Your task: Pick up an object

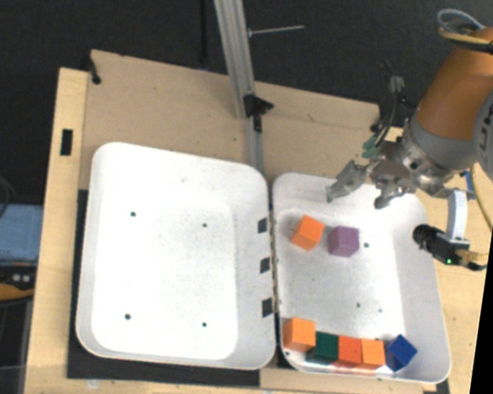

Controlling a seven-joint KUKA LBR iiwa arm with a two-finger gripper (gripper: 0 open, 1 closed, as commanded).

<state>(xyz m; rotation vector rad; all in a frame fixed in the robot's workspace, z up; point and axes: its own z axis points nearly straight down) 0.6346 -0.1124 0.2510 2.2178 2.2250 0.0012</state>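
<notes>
The pincer [363, 191] hangs spread wide and empty just beyond the purple cube [343, 241], which sits beside an orange cube [307, 232]. The purple cube looks light, stiff and flat-sided; its two free opposite faces suit gripping.

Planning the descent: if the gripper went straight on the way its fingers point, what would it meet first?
Probably bare floor of the right bin near its far edge; the gripper, fingers apart, hangs beyond the purple cube. Depth unclear.
</notes>
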